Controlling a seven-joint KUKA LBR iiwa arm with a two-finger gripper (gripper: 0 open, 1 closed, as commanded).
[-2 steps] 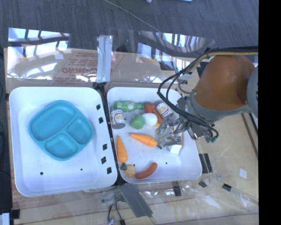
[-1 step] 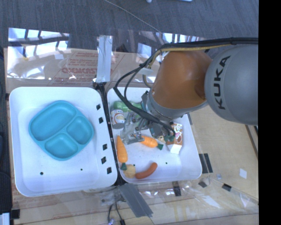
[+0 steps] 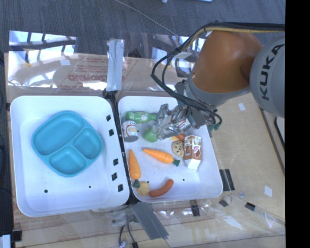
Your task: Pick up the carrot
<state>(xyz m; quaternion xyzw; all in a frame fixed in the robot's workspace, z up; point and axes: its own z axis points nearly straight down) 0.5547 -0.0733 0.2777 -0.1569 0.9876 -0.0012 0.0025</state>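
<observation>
Nearest me in the right-hand shallow white plastic bin (image 3: 209, 180), along its front wall, I see a curved reddish-brown toy sausage (image 3: 162, 189) touching a small yellowish piece (image 3: 141, 186) at its left end. Just behind that, hard against the bin's left wall, stands a short orange carrot (image 3: 134, 166) lying lengthwise with its green tip pointing toward the front. There is a second one: a slimmer orange plastic carrot with a green stub (image 3: 160, 155) lying nearly crosswise in the middle of the bin floor, its pointed end to the left and its green end to the right, free of the other items. To its right I make out a round speckled biscuit (image 3: 177, 148) beside a brown-and-white carton (image 3: 193, 152). Farther back sit a small tin can with a pale label (image 3: 130, 131) and a green bottle lying on its side (image 3: 140, 116). The metal two-finger gripper (image 3: 167, 125) hangs low over the back of this bin, just behind the crosswise carrot and apart from it; I cannot tell how its jaws stand. The left white bin (image 3: 24, 184) holds a light-blue divided tray (image 3: 68, 142). Both bins rest on a pale wooden bench under crinkled clear plastic sheeting (image 3: 58, 72), with dark carpet (image 3: 72, 14) beyond.
</observation>
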